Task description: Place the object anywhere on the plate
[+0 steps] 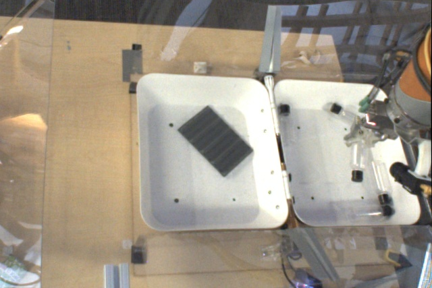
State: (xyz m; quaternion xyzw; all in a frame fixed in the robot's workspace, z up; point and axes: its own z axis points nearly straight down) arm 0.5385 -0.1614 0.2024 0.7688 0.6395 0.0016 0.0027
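Observation:
A dark grey ribbed plate (pixel 215 140) lies flat and turned at an angle in the left bin (pixel 152 212), a little above its middle. My gripper (pixel 368 135) hangs over the right bin (pixel 304 212), near its upper right part, far from the plate. Just below it show two clear rods with black ends (pixel 356 165) (pixel 383 192); I cannot tell whether they are loose objects or part of the gripper. Another small black-tipped clear piece (pixel 335 108) lies up and to the left of the gripper.
A small black item (pixel 284 108) sits at the right bin's upper left corner. A metal rail (pixel 271 37) runs up from between the bins. Black cable and arm parts (pixel 407 177) crowd the right bin's right side. Wooden bench surrounds both bins.

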